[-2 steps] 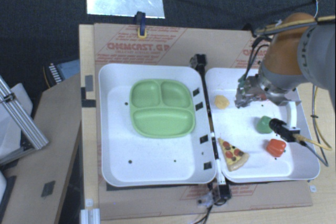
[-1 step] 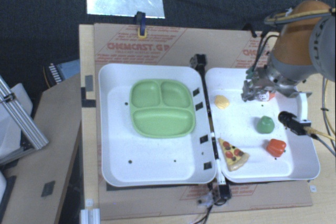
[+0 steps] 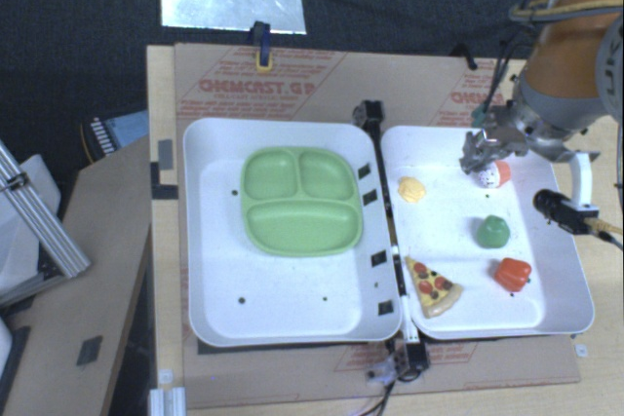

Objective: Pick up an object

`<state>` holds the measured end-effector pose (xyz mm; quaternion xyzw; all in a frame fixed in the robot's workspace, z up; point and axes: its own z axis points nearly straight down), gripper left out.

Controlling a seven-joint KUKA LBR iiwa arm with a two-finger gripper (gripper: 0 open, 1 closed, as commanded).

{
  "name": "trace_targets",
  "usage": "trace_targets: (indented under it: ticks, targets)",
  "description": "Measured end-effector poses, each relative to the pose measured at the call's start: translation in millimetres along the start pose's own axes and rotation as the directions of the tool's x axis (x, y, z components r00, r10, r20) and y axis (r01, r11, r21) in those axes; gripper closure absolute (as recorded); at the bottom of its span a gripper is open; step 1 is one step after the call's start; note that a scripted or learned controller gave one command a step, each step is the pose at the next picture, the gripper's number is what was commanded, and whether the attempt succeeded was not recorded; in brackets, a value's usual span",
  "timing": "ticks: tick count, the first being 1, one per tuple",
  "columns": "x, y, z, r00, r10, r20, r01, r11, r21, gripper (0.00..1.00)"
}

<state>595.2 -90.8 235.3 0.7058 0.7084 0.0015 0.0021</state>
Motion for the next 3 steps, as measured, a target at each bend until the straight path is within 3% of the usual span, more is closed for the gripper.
trace_targets:
  ticks: [1, 3]
  targets:
    - [62, 18, 0, 1.0, -0.007, -0.003, 0.007, 1.0, 0.001, 1.0]
    - [157, 52, 19, 1.0, -0.006, -0.002, 0.006, 1.0, 0.002, 1.0]
